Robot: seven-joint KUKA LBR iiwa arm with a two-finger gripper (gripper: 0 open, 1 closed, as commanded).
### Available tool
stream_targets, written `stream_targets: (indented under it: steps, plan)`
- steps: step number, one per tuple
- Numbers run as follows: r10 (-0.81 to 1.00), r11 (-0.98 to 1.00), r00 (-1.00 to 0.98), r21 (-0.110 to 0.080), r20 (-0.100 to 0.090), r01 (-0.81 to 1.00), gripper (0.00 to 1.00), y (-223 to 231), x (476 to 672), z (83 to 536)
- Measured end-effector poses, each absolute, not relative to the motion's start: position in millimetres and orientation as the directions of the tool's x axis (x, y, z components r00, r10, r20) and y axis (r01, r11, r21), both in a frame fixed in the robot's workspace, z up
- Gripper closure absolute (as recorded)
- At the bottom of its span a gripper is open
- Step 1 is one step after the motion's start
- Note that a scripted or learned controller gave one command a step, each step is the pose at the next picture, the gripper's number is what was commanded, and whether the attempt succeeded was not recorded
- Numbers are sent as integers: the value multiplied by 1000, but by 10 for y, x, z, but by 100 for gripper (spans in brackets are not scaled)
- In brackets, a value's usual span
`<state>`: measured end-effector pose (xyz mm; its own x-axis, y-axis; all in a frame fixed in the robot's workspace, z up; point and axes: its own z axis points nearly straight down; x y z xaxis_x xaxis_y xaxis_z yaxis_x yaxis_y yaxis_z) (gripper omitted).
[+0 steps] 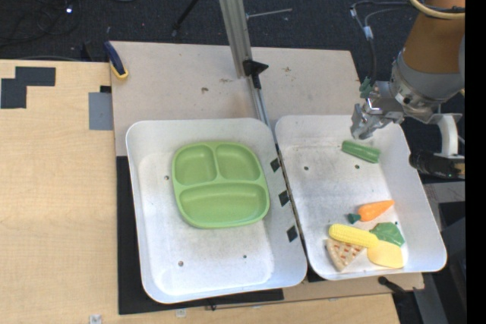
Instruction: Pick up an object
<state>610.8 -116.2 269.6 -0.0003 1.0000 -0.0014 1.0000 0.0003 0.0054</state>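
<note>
Two white bins lie below me; my gripper (367, 124) hangs over the far edge of the right bin (323, 186), and I cannot tell how it is set. Just beside it lies a green cucumber (360, 152), short, smooth, lying flat and slanted. Nearer the front are a carrot (377, 210) and corn (352, 234)

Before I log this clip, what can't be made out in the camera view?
- Gripper: too small and blurred to tell how it stands against the green stick below it.
- Arm: cut off by the right edge.
- Toy pile in the right bin: the corn overlaps the wedge; the yellow piece partly hides the green piece.
</note>
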Motion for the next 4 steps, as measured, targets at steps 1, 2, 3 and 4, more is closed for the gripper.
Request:
stream_targets:
  steps: [1, 2, 3, 4]
  plan:
    - [1000, 5, -5, -3, 2, 1000, 100, -659, 5995, 2732]
    - [1000, 4, -4, -4, 1, 1000, 100, -204, 5917, 2566]
    - [1000, 5, -5, -4, 2, 1000, 100, 312, 5867, 2535]
    - [1000, 6, -6, -5, 1, 1000, 100, 836, 5672, 2551]
